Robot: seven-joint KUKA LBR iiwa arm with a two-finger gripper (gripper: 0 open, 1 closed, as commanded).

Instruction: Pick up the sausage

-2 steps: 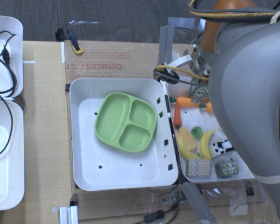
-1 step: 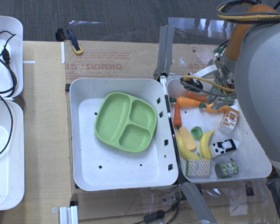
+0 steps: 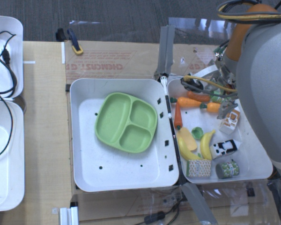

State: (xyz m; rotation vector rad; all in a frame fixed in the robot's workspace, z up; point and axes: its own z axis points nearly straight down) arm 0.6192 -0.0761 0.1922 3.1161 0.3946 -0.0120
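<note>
A reddish elongated piece that looks like the sausage (image 3: 198, 96) lies near the back of the right bin (image 3: 253, 149). It sits just above an orange carrot (image 3: 189, 103). A second red-orange stick (image 3: 178, 118) lies along the bin's left wall, and I cannot tell for sure which of the two is the sausage. The gripper (image 3: 223, 84) hangs low over the back right part of this bin, just right of the reddish piece, amid cables. I see nothing held in it.
The right bin also holds a banana (image 3: 206, 145), a yellow piece (image 3: 187, 143), a small carton (image 3: 230, 120), a black-and-white toy (image 3: 224, 147), a cracker block (image 3: 199, 168) and a can (image 3: 228, 169). A green divided plate (image 3: 126, 122) lies in the left bin (image 3: 84, 168).
</note>
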